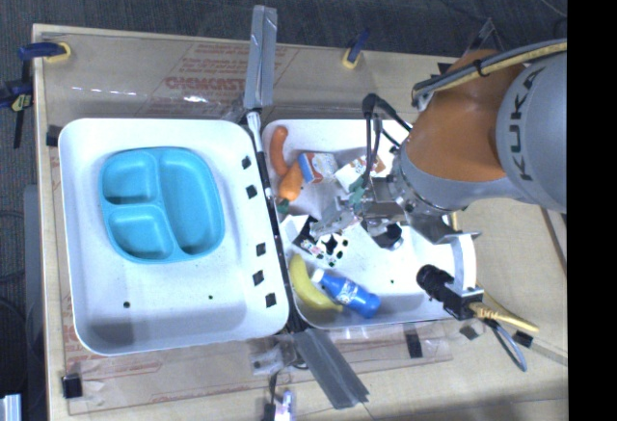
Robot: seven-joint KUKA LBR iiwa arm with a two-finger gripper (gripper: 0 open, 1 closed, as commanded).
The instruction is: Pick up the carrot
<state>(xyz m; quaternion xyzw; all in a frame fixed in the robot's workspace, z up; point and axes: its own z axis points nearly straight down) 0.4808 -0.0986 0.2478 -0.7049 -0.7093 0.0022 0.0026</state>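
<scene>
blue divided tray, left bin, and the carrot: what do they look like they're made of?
Blue divided tray: looks like moulded plastic, smooth, even colour, rounded compartment edges, slight sheen.
Left bin: probably white plastic, semi-gloss; soft highlights and rounded corners.
Carrot: orange, uniform and smooth, with an even colour suggesting a plastic toy rather than real produce; too small to be sure.

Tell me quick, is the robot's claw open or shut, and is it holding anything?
Two-finger gripper: low in the right white bin among the clutter; open or shut cannot be told. The long orange carrot lies apart at the bin's back left, not held.
</scene>
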